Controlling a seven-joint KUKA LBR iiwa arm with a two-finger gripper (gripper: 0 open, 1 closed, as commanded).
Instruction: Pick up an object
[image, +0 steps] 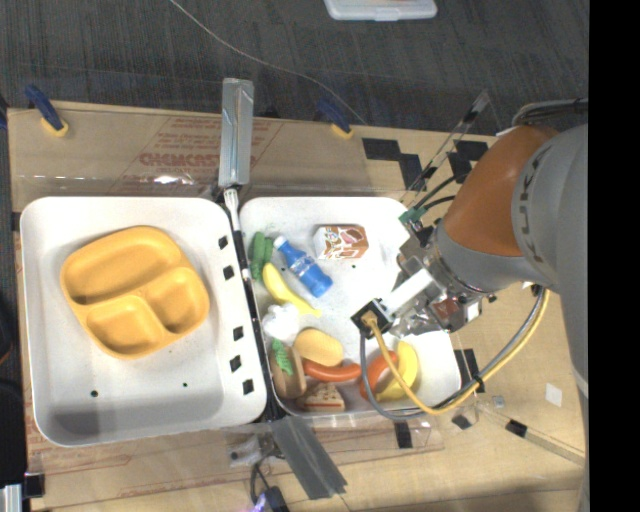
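We judge nothing lifted yet: our claw (428, 322) hangs over the right bin (330, 207), whether open or closed we cannot tell.

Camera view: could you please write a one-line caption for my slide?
KUKA arm reaches over the right bin of toy food; the left bin holds a yellow divided tray.

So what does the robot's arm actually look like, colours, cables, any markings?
The arm has a smooth, rounded grey casing with a broad orange band above the wrist. There is dark lettering on the grey part, too partial to read. The end effector is a compact cluster of metal and dark parts. A yellow cable loops out below the wrist.
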